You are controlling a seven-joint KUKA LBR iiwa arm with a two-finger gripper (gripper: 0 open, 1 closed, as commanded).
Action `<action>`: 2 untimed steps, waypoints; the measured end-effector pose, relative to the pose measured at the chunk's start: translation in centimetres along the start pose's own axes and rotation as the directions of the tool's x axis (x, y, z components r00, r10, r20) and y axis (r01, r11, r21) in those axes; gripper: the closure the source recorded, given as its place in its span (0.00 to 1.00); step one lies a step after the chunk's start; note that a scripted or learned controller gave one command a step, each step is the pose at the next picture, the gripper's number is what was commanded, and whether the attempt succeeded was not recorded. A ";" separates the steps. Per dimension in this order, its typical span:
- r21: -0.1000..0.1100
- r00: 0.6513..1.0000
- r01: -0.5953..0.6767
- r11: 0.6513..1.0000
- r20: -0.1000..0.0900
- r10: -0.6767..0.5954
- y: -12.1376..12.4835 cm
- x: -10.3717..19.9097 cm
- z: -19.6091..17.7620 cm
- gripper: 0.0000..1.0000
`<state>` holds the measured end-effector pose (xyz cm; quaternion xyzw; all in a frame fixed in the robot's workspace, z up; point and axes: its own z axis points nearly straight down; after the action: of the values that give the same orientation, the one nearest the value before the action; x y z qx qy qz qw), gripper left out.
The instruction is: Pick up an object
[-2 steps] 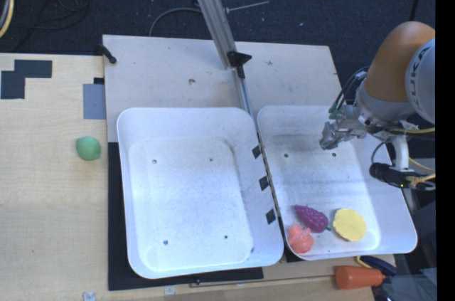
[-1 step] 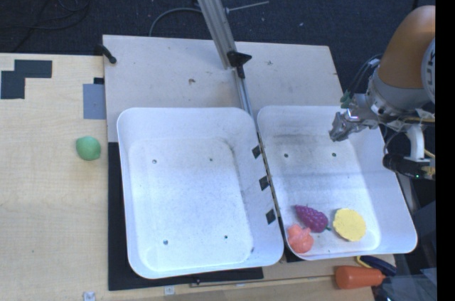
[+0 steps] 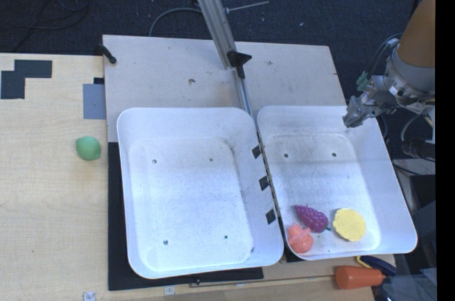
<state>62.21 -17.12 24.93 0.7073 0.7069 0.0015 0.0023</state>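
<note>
The hand (image 3: 354, 116) hangs over the right bin's (image 3: 377, 150) far rim; its grip seems empty, though I cannot tell.

Bins (image 3: 192, 123) smooth white plastic, prob scuffed; bench (image 3: 43, 171) pale wood

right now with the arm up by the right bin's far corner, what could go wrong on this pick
The purple grapes, orange piece and yellow round piece lie bunched at the right bin's near edge, so the tool may nudge a neighbour or catch two. They also sit close to the rim, so a low approach could strike the wall.
</note>
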 end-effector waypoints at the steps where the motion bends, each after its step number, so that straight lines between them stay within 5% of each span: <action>1: 0.006 1.000 0.004 1.000 -0.002 -0.004 -0.1 5.0 0.1 1.00; 2: 0.005 1.000 0.004 1.000 -0.002 -0.004 -1.7 10.3 -0.5 1.00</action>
<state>60.47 -6.80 25.41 0.7059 0.7084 0.0006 -0.0003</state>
